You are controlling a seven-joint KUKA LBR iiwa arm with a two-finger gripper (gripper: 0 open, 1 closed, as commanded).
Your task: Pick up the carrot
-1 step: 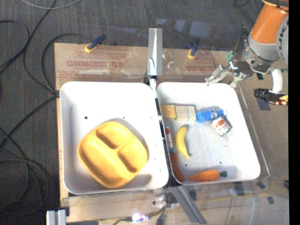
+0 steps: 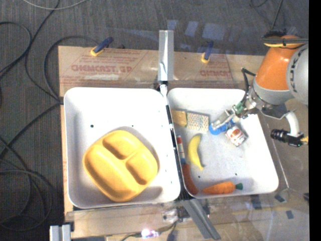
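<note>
The KUKA iiwa arm (image 2: 281, 77) at the right of the frame has a rounded, glossy orange band above the wrist, edged at its right by a smooth pale grey shell; beneath the orange runs a darker grey ring, and a thin black cable loops along its left side. The gripper (image 2: 224, 120) is a slim metallic piece with small green and blue details; a white bracket with a black tip juts at the right edge.
</note>
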